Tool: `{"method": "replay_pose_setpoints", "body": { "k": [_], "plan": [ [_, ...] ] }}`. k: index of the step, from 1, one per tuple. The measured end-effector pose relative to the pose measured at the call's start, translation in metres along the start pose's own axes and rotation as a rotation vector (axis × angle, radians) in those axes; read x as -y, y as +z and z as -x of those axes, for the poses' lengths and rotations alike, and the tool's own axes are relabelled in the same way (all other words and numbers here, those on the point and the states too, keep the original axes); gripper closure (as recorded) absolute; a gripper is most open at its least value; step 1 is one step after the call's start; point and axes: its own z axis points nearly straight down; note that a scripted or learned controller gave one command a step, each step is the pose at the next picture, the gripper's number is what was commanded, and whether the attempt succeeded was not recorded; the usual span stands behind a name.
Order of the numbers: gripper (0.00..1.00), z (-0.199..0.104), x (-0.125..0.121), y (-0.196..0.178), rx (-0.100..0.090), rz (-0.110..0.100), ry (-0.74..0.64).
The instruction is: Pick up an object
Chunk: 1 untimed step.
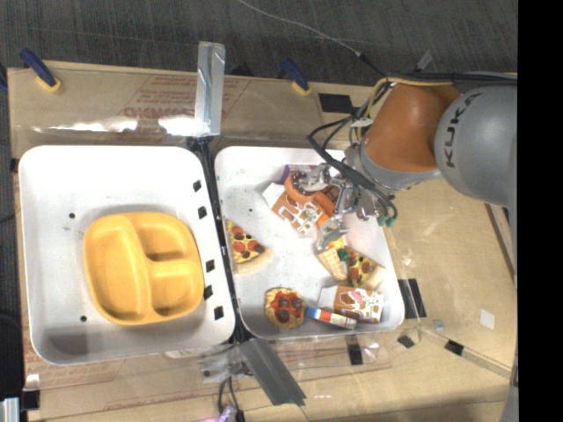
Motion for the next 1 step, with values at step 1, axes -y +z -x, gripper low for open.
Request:
{"method": "replay_pose_setpoints", "body": {
  "k": [1],
  "plan": [
    [0.0, -0.0303, -0.0277, -0.0028, 0.013, -0.003, 0.055]
  ]
}}
